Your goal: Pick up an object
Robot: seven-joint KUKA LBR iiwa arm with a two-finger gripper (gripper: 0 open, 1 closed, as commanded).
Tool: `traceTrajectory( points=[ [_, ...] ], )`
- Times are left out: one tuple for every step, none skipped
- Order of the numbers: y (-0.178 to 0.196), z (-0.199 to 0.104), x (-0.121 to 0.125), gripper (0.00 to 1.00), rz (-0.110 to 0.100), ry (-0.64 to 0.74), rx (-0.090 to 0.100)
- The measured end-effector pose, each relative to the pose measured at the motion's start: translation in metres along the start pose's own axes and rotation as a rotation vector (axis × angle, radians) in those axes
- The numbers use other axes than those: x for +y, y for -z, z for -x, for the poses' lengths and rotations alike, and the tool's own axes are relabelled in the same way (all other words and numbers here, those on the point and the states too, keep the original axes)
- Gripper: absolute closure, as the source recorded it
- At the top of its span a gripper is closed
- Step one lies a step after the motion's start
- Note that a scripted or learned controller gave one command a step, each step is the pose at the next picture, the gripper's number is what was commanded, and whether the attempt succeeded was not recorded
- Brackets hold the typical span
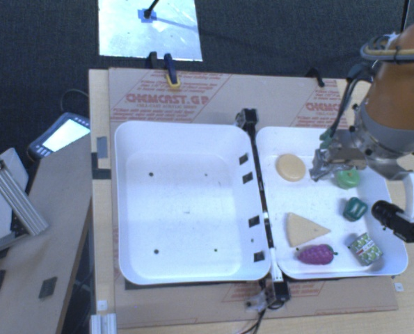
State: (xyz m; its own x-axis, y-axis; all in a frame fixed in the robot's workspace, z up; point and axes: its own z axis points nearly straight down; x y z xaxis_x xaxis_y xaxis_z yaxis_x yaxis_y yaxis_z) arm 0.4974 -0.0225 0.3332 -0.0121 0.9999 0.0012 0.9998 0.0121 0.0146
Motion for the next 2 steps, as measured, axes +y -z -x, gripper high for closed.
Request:
traceTrajectory(
  points=[
    [0.063,-0.067,0.013,1.00,-0.005,-0.001,0.001],
    [0.080,-0.118,-0.001,1.00,-0.011,-0.002,0.001]
  ],
)
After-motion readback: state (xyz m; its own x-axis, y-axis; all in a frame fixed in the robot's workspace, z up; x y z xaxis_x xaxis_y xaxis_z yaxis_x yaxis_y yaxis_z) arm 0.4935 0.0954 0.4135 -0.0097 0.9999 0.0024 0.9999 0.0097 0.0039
